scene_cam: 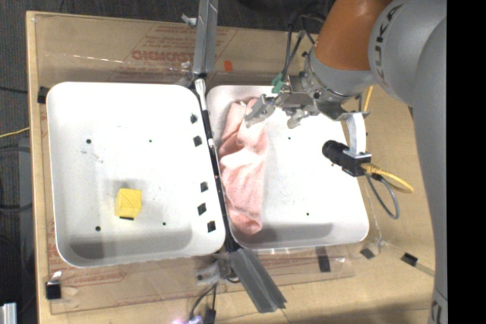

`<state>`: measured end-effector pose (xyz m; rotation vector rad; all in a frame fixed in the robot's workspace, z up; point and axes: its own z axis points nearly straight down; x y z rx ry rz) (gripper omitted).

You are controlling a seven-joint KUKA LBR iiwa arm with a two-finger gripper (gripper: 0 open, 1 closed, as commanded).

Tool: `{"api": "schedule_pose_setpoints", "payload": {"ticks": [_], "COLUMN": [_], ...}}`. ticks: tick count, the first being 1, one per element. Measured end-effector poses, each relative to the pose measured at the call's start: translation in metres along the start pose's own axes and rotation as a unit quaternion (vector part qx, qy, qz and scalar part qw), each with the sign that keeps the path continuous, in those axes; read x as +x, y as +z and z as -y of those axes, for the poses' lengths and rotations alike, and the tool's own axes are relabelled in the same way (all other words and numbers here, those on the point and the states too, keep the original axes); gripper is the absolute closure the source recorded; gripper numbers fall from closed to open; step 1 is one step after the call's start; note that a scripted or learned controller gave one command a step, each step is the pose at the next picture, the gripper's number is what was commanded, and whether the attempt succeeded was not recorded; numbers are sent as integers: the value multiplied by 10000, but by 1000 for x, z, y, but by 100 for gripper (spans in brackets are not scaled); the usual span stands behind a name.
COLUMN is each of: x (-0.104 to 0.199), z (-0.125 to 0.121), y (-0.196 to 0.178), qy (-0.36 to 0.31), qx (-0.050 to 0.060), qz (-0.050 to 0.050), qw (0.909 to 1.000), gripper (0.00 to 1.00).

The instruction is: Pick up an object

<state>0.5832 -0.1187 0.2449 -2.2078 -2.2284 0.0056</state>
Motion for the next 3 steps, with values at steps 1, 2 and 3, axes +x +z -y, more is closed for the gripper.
{"api": "schedule_pose_setpoints", "payload": {"ticks": [1,2,3], "x": [-3,-2,-17], "z": [-4,-5,-68], "y": [153,143,57], "qy": [-468,-493,126], "qx": [-15,-13,-17], "qz": [34,28,4], "qw": [9989,9988,9999], "gripper": [0,100,100]}}
